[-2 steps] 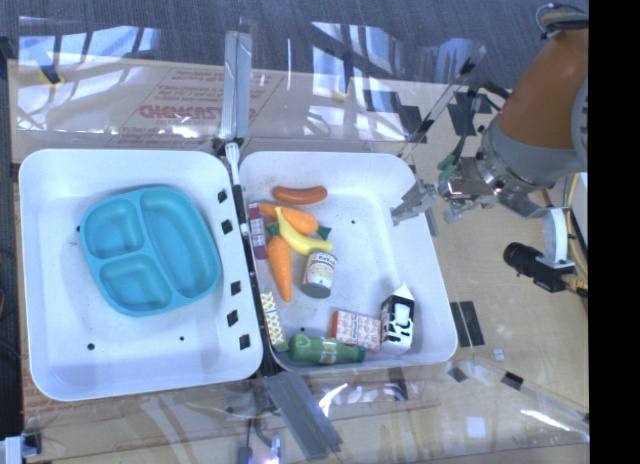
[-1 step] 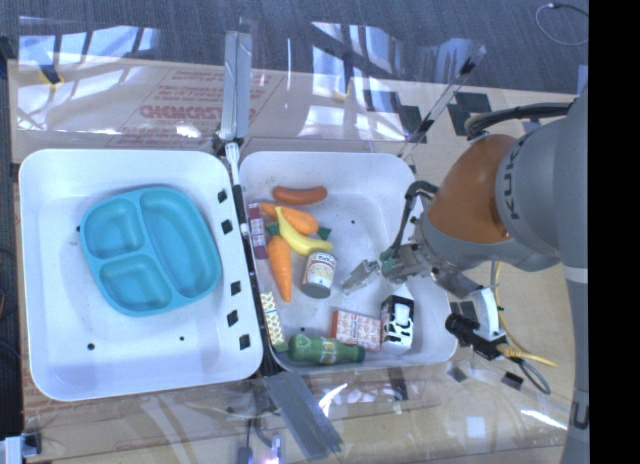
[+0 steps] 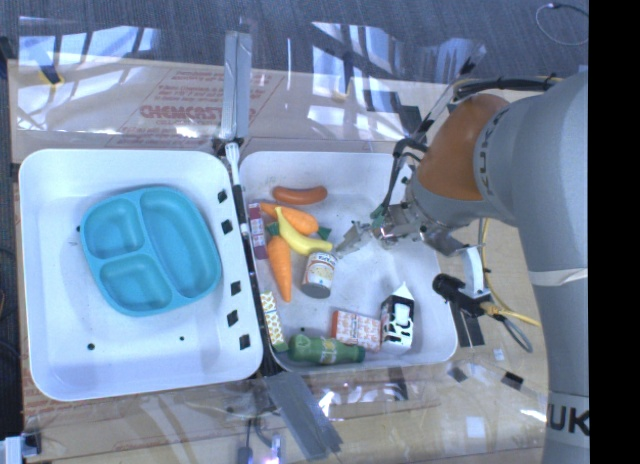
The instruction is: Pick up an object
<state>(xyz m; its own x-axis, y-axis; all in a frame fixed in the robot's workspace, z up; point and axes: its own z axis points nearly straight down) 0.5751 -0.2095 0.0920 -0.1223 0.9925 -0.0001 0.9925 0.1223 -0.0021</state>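
Observation:
My gripper (image 3: 352,237) hangs low over the middle of the right bin (image 3: 352,166), just right of a yellow banana (image 3: 297,236) and above a small tin can (image 3: 320,273). Nothing shows in its grasp. Around it lie a brown sausage (image 3: 300,194), a long orange carrot (image 3: 281,267), a shorter carrot (image 3: 301,219), a black-and-white milk carton (image 3: 400,319), a red cracker box (image 3: 357,329) and a green bottle (image 3: 322,351).
The left bin (image 3: 40,174) bears a blue divided plate (image 3: 150,248). A wrapped candy bar (image 3: 256,229) lies along the right bin's left wall. The grey arm with its orange band (image 3: 462,152) covers the right bin's right side.

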